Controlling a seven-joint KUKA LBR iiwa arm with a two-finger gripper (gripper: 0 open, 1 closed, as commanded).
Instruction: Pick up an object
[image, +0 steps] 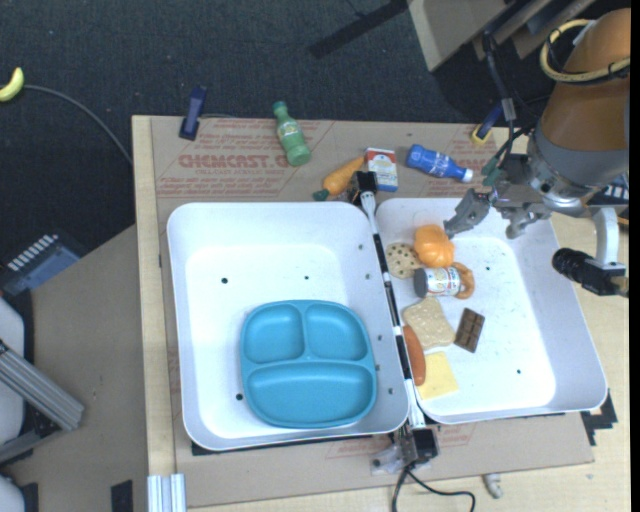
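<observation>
My gripper (492, 220) hangs over the far edge of the right bin (540, 330), its two fingers spread open with nothing between them. Just to its left in the bin lies an orange fruit (432, 244). Below that are a small can (443, 282), a round cookie (402, 258), a cracker (430, 320), a brown chocolate piece (469, 329), a hot dog (414, 355) and a yellow cheese slice (438, 378). All of them lie along the bin's left side.
The left bin (200, 260) holds a blue divided plate (307, 362). On the cardboard behind the bins lie a green bottle (292, 135), a blue bottle (437, 163), a small carton (381, 169), a carrot (341, 178) and a blue marker (192, 112).
</observation>
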